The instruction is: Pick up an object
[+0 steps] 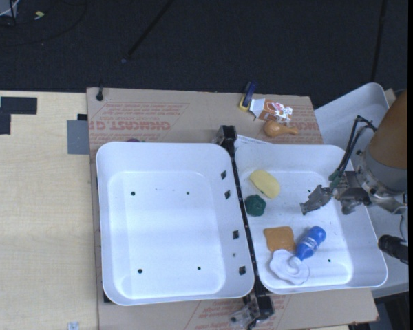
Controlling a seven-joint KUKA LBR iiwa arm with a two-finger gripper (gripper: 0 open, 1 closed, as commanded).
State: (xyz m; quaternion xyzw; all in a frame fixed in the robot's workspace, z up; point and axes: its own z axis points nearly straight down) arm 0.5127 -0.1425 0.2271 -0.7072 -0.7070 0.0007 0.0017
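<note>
A: Though hovering with fingers spread and nothing between, gripper (319, 199) near blue bottle (310, 243), just below.

B: Probably light, hard, slick; best taken across the middle.

The arm (389, 158) is grey at the wrist, rounded and bulky, with a broad orange-brown band above it. Thin black cables loop along its near side. The gripper (316, 201) is dark grey metal, angular and narrow, joined to the wrist by a pale silver, blocky mount with dark fittings.
</note>
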